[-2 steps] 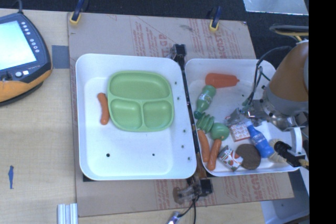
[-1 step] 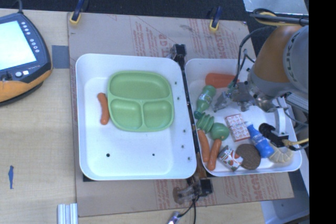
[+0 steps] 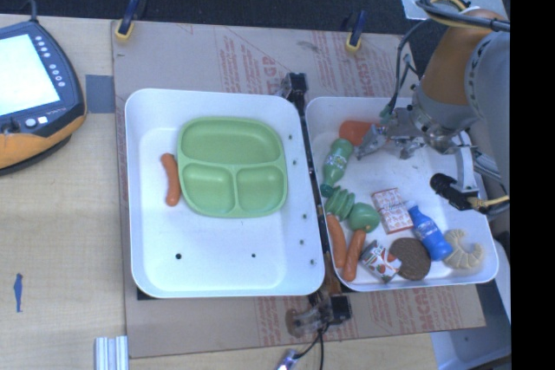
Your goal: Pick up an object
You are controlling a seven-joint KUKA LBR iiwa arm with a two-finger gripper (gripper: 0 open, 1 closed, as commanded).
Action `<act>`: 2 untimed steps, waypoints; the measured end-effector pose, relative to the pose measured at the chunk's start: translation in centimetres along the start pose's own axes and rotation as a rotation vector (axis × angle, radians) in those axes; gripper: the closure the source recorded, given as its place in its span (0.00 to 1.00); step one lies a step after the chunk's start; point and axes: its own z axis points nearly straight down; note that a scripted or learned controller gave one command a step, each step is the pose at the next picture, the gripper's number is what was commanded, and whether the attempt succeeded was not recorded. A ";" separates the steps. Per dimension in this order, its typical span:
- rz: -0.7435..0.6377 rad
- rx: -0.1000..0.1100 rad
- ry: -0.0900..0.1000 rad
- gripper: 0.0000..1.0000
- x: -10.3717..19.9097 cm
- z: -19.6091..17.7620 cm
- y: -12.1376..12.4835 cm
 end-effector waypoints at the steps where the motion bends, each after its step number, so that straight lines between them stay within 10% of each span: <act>1: -0.001 0.002 0.001 0.00 4.0 -5.8 -4.9; 2: -0.003 0.035 0.005 0.00 0.3 0.6 1.8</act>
